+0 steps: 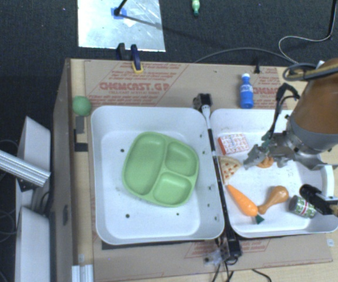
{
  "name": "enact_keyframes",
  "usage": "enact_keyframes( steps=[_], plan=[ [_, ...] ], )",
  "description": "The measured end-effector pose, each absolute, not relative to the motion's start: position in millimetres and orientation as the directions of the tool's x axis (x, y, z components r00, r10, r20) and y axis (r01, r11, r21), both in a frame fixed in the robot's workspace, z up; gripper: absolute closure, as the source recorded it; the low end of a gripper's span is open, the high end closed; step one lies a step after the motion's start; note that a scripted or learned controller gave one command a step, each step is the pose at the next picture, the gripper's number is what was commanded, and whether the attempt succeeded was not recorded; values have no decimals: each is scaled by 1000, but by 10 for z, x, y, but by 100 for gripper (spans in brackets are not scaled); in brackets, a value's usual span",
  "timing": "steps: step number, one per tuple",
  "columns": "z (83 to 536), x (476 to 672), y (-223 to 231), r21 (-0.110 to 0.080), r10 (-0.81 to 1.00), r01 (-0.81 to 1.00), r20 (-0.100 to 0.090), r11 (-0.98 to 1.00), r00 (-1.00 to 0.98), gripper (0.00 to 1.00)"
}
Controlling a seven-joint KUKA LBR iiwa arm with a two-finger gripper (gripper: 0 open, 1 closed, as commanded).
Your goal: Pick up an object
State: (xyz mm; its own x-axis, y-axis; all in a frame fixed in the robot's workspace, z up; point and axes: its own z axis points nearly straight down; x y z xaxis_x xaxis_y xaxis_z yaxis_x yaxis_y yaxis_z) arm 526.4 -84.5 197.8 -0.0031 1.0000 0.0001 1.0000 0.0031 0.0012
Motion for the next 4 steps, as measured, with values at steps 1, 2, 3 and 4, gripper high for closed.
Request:
enact_keyframes(
  steps=[1, 2, 3, 4],
  plan=[
    [842, 5433, -1301, 2, 1000, 1000, -1, 1, -1, 0],
    [851, 6118, -1310, 4, 1000, 1000, -1, 3, -3, 0],
    [956, 6123, -1314, 5, 1000, 1000, 0, 5, -5, 100],
    [2213, 5690, -345, 4, 1000, 1000, 1, 4, -4, 100]
  ],
)
